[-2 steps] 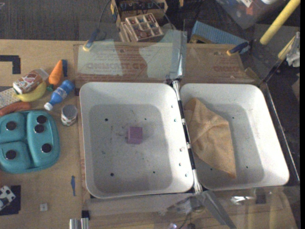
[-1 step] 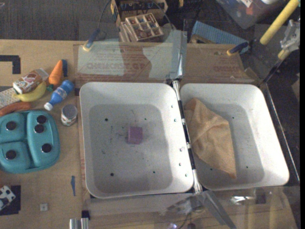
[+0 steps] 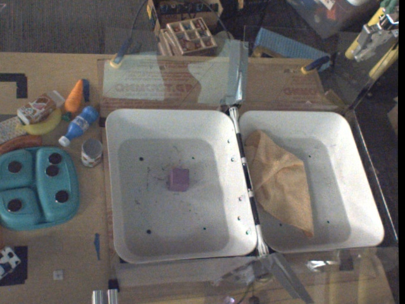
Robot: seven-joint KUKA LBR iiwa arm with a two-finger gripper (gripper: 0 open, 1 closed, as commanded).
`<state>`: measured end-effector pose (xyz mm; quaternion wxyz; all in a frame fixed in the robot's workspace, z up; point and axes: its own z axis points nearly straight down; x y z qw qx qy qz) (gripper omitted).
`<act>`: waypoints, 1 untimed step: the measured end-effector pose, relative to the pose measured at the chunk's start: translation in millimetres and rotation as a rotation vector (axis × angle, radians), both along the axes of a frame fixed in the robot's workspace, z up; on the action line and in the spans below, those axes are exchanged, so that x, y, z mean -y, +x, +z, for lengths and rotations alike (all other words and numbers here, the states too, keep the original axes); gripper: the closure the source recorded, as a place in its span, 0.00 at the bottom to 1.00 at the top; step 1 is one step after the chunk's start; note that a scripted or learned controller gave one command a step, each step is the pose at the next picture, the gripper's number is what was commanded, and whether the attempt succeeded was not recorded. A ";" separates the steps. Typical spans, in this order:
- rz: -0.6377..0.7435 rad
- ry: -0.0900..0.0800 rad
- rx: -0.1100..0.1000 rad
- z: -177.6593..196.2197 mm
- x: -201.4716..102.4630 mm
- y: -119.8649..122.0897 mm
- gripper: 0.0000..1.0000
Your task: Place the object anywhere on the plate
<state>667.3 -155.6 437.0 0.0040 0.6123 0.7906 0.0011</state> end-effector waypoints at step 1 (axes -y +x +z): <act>0.424 0.000 -0.004 -238.9 4.4 0.5 1.00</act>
